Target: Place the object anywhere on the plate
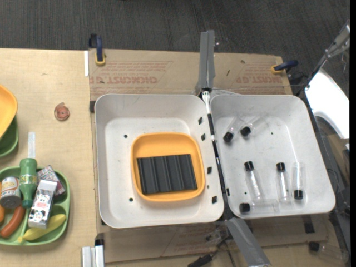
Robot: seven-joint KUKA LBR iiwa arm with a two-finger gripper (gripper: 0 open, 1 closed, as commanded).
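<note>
Two shallow white bins sit side by side on a brown cardboard sheet (150,74) on the desk (44,77). The left white bin (111,204) holds a square orange plastic plate (167,141) with round corners, right in its middle. A dark grey flat block with ridges (167,173) lies flat on the plate. It is fully inside the plate's rim and takes up most of the plate's floor.

The right white bin (311,121) holds a few clear little tubes with black caps. Two of them (245,128) lie near the far left part of that bin. Three more (282,179) lie side by side closer to the near edge, a bit apart from each other. One more tube (256,207) lies along the near wall.

A white and grey part of the arm (328,102) pokes in at the right side, beside the right bin. I cannot tell if the gripper is open or closed, or if it has hold of anything.

Far off on the left of the desk is a round green tray (55,227) full of toy food, with a green toy bottle (28,179) on it. A small pink round thing (62,112) lies on the desk, between the tray and the left bin. Two blue clamps (97,46) pin the far edge of the cardboard.
</note>
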